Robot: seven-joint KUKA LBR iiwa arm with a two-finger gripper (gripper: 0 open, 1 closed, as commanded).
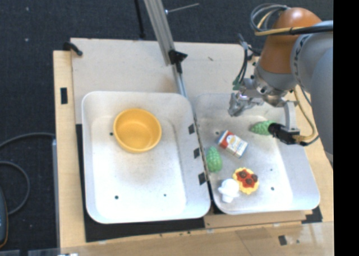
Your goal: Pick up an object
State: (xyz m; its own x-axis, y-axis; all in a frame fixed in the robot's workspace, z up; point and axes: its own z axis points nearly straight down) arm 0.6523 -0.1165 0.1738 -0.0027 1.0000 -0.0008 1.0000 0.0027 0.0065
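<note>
In the camera view, the gripper (240,103) hangs over the far part of the right bin (291,193), near its back rim; how it is set cannot be told at this slant, and nothing shows held in it. The candidates all lie nearer the camera than it. The closest is a small green object (260,128), just to the right and slightly nearer, partly behind the arm's dark fitting. The red-and-white carton (232,143) lies a little further down, its long axis slanting from upper left to lower right. The yellow bowl (137,130) sits well apart in the left bin (101,193).
</note>
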